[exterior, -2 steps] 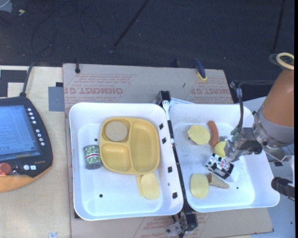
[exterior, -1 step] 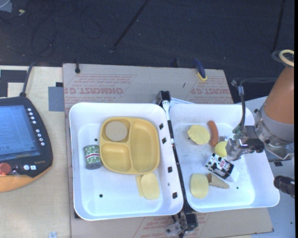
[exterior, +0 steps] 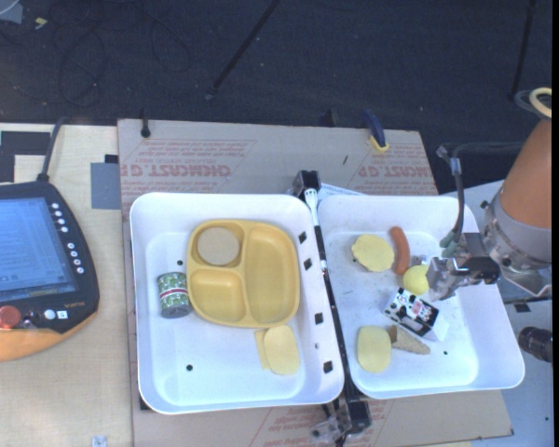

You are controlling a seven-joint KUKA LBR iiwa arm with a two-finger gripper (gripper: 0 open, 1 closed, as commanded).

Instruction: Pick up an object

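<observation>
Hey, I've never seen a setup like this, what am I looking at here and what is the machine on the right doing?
One camera looks down at a slant on a bench with two shallow white bins. From the right, a grey robot arm reaches over the right bin; its tool hangs beside a small yellow ball. Nearby lie an orange sausage, pale yellow slices and a black-and-white cow-patterned block. The left bin holds a yellow divided plastic tray and a small green tin. Nothing is visibly held.
</observation>
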